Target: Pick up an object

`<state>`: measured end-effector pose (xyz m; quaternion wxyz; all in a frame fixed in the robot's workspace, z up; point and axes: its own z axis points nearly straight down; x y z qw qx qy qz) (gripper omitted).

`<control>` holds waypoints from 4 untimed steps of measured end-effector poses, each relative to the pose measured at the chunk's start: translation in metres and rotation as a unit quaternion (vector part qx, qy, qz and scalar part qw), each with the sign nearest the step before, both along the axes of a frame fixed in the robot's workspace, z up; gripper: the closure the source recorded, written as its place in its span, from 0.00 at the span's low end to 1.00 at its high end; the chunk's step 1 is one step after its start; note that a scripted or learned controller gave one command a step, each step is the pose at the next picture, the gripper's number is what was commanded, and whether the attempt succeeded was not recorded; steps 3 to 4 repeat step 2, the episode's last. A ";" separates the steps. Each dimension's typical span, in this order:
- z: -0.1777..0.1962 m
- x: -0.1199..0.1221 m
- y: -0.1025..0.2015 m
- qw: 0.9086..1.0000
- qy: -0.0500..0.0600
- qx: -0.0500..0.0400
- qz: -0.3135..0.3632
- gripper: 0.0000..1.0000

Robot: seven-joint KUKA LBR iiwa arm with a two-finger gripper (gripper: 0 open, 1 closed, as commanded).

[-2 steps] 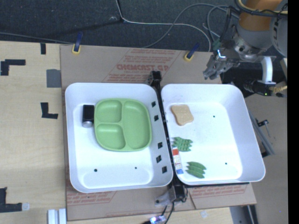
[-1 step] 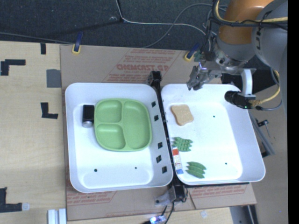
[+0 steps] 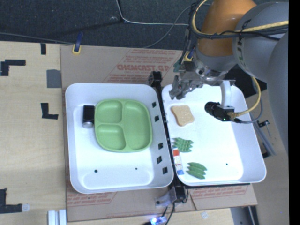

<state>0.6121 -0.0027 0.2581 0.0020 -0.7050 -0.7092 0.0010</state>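
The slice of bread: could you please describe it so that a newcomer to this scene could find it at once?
Start at the right-hand white bin; the slice of bread lies flat near its upper left corner, just below the gripper. It is tan, while the leafy greens, pea pods and small marker-like stick below it are green or white.

Even, fairly bright overhead lighting. The two white bins (image 3: pixel 77 172) glare softly, nearly washing out their floors. Faint, short shadows fall under the green plate (image 3: pixel 123 124) toward six o'clock. The orange band (image 3: pixel 225 13) at one o'clock shows a dull sheen. The picture is mildly soft and grainy; the dark cloth at twelve o'clock loses detail.
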 end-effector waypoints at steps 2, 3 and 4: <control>-0.007 -0.035 0.091 1.000 -0.001 0.000 0.000 1.00; -0.007 -0.035 0.091 1.000 -0.001 0.000 0.000 1.00; -0.007 -0.035 0.091 1.000 -0.001 0.000 0.000 1.00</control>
